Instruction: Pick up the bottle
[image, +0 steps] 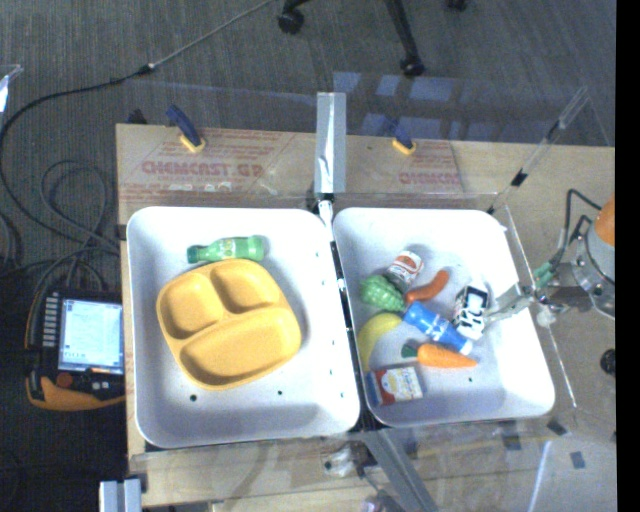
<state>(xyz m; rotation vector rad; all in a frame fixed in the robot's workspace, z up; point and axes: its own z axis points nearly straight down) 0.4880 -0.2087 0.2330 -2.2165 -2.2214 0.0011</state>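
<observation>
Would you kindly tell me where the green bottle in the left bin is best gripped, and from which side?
Grip the green bottle across its mid-body from above. It lies flat on its side, and the yellow divided plate crowds its near side.

Two white bins (140, 300), one green bottle (227, 249), one yellow tray (230, 322), two carrots (446, 356).

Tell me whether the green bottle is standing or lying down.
Lying down: the green bottle rests on its side in the left bin, beside the yellow tray.
</observation>
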